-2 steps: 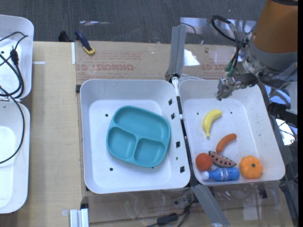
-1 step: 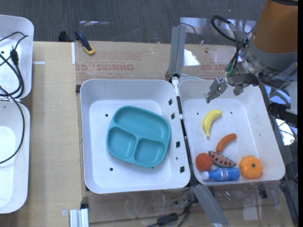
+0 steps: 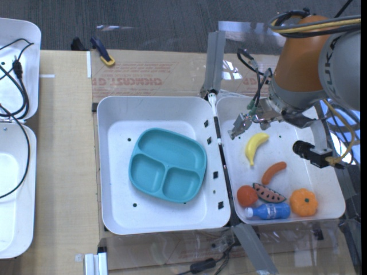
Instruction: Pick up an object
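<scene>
I'd go for the banana [image 3: 256,146], upper middle of the right bin [image 3: 338,211]: it looks like light, stiff, smooth plastic, so I'd pinch it across its curved middle. My end effector [image 3: 241,126] hangs just up-left of it, fingers spread, grasping nothing. Below lie a sausage [image 3: 273,172], tomato [image 3: 247,195], watermelon slice [image 3: 268,193], bottle [image 3: 268,212] and pumpkin [image 3: 303,202].
</scene>
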Motion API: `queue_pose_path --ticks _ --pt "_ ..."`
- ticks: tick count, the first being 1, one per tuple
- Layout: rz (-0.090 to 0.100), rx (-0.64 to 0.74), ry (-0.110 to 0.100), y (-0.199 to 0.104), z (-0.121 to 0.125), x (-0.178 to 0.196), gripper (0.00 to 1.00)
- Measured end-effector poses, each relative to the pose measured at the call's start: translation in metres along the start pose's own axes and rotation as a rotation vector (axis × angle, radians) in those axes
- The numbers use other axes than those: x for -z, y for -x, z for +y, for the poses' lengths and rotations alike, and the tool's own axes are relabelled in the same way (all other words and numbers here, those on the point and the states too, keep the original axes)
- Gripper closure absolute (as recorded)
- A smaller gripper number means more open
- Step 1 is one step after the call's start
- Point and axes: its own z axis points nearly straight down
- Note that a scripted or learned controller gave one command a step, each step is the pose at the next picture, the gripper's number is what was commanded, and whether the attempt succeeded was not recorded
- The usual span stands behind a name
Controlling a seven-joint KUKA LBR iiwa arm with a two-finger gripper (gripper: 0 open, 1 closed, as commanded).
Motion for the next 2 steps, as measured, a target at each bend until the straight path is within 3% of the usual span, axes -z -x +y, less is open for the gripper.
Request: queue_pose_path --ticks 1,2 --pt "0.000 -0.011 0.001 0.006 -0.053 -0.012 0.00" --pt "0.000 -0.074 0.001 0.055 -0.058 -0.085 0.00"
